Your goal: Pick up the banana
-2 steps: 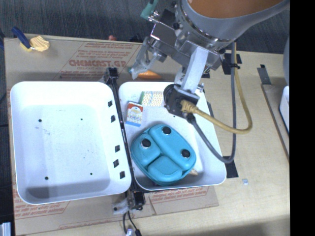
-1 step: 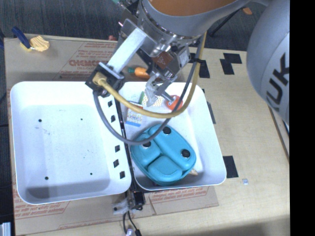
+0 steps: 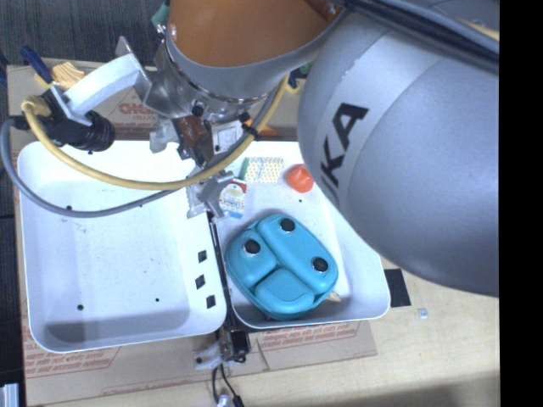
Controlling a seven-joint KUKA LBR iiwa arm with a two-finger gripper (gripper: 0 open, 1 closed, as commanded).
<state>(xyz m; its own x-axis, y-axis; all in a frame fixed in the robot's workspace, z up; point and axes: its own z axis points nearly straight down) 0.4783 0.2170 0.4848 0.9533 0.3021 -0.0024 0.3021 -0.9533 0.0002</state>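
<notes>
Step in hand: approach, nothing grasped yet. Your gripper (image 3: 204, 195) hangs over the seam between the left bin (image 3: 102, 261) and the right bin (image 3: 361, 291), at the far end. The wrist blocks it, so I can't tell whether it's open or closed.

Banana (image 3: 335, 296): possibly the pale tip poking out from under the blue toy (image 3: 280, 265) at the right bin's near-right corner; too little exposed to be sure.

Next move calls for travel toward that corner and a grasp on the exposed tip; the toy likely interferes.

Grey arm (image 3: 407, 142) with black lettering, orange band (image 3: 242, 15), yellow cable (image 3: 93, 172)
</notes>
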